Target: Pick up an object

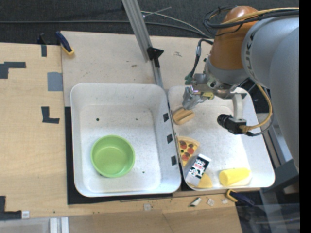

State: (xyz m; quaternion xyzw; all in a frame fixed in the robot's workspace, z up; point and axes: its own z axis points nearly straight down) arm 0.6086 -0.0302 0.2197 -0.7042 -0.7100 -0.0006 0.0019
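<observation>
**End effector right over the tan bread-like piece**

In the right bin, the tan bread-like piece lies by the left wall, its long axis running left-near to right-far. The end effector hangs touching or just above its far end. Whether it is gripping, I cannot tell.

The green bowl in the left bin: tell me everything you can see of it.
The green bowl is a round, lime-green dish that looks like smooth plastic, with a thick rim and a slightly darker inside. It stands upright, mouth up, with nothing in it. It sits on the floor of the left white bin, toward the bin's near left part, apart from the walls. Nothing touches it but the bin floor. The gripper is over the right bin.
</observation>
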